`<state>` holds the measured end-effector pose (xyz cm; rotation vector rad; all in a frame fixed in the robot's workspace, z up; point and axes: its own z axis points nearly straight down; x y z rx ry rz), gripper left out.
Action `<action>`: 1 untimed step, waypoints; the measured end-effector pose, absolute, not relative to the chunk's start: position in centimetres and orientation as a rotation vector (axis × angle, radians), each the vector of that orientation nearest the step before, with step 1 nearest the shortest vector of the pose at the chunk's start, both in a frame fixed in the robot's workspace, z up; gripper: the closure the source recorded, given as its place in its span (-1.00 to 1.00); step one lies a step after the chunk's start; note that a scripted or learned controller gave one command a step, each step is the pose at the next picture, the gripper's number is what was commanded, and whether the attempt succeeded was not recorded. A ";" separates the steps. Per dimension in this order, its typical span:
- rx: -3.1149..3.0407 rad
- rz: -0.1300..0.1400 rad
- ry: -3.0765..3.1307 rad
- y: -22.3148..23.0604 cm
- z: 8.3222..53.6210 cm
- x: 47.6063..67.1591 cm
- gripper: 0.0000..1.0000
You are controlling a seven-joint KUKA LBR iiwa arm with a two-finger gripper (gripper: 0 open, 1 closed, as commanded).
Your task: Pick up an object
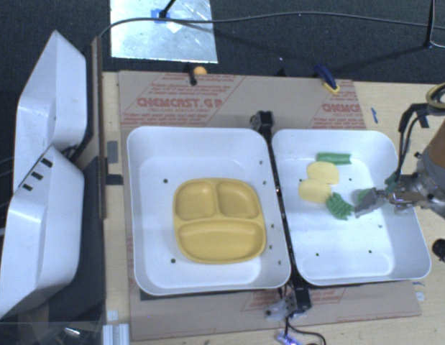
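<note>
The right bin (pixel 395 257) holds several small objects. A green bar (pixel 333 158) lies near its far side. Just in front of it are two pale yellow pieces (pixel 317 181), touching each other. A ridged green piece (pixel 340 206) lies to their right. My gripper (pixel 366 203) reaches in from the right, low over the bin floor, its tip just right of the ridged piece. A small green bit (pixel 365 193) shows right at the gripper's tip; I cannot tell whether it is held.
The left bin (pixel 150 192) holds a yellow divided plate (pixel 219 218). A black divider (pixel 278 192) runs between the bins. The arm's wrist (pixel 423 185) hangs over the right bin's right rim. Cables cross the dark floor behind the bench.
</note>
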<state>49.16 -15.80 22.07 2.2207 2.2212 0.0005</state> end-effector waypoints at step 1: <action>2.215 0.003 2.222 -16.8 22.6 61.1 -1.00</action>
